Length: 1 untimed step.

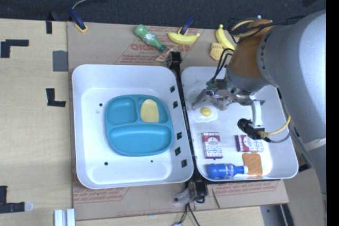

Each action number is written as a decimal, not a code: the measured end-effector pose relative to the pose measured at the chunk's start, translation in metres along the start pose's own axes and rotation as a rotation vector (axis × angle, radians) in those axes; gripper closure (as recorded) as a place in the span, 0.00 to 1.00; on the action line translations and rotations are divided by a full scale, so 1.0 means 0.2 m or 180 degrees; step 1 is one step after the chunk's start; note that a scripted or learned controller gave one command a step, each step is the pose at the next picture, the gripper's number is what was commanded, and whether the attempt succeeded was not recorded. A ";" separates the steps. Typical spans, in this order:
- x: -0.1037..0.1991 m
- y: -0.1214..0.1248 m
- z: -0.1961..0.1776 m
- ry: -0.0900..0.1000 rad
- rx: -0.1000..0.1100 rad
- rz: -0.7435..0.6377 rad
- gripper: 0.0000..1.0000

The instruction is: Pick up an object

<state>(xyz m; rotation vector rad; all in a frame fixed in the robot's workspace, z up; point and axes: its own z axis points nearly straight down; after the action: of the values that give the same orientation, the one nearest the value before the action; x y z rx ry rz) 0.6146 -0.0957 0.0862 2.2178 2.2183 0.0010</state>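
Observation:
My gripper hangs over the upper left part of the right bin, its fingers spread open with nothing between them. Just below it a small fried-egg toy lies on the bin floor. Lower in the same bin are two red-and-white boxes, a blue bottle on its side and an orange piece beside it.
The left bin holds a blue divided plate with a yellow piece in one compartment. Behind the bins lie a green bottle, two bananas and a yellow chunk. The arm covers the right bin's upper right.

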 end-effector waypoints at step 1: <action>-0.02 0.01 -0.06 -0.0021 -0.0020 0.0011 1.00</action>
<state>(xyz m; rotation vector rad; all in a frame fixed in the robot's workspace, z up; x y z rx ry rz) 0.6158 -0.0991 0.0978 2.2150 2.2081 0.0007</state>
